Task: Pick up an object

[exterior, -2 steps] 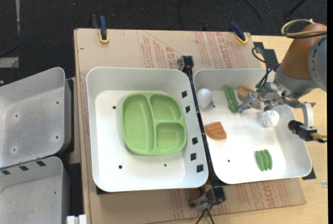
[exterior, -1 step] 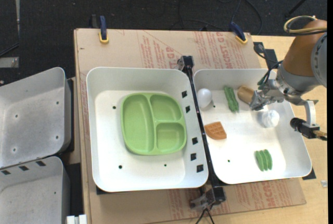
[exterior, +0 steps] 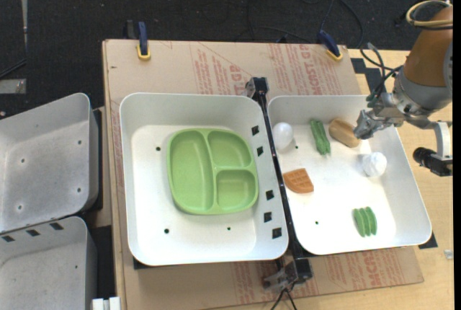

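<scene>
At right of frame, the grey arm (exterior: 425,78) with its orange band reaches over the upper right corner of the right bin (exterior: 403,229), its hand (exterior: 364,126) low beside a tan bread-like piece (exterior: 343,133). Whether the hand is wide, narrow or gripping cannot be told at this angle; the tan piece lies just left of it, close enough that contact is unclear.

Other things lie scattered on the right bin's floor. A long green pod (exterior: 320,136) sits just left of the tan piece. A white ball (exterior: 282,134) rests near the bin's left wall in the upper part. An orange wedge (exterior: 298,181) lies below it, towards mid-frame. A small white object (exterior: 373,164) sits below the hand, apart from it. A ribbed green piece (exterior: 364,221) lies in the lower right of the bin.

Left of centre, the left bin (exterior: 144,229) holds a green divided plate (exterior: 213,171), lying flat with three compartments. Both bins rest side by side on a cardboard sheet (exterior: 216,63) covering the bench.
</scene>
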`<state>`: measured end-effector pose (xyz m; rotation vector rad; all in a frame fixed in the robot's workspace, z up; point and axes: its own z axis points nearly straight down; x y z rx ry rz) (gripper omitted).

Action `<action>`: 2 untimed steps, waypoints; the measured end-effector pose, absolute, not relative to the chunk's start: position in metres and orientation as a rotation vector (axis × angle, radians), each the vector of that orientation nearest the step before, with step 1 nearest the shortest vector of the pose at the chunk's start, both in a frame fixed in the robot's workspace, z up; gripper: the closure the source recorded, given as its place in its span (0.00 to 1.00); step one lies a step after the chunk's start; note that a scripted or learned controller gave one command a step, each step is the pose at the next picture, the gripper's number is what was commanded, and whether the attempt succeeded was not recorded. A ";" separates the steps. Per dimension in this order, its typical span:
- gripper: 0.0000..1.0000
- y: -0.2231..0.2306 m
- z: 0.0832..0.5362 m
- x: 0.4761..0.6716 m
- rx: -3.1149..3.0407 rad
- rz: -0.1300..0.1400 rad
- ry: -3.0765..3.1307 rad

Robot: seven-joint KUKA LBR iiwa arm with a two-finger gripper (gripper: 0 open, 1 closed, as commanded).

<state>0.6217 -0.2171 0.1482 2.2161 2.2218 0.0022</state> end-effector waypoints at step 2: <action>1.00 -0.222 0.240 0.622 2.214 0.004 2.221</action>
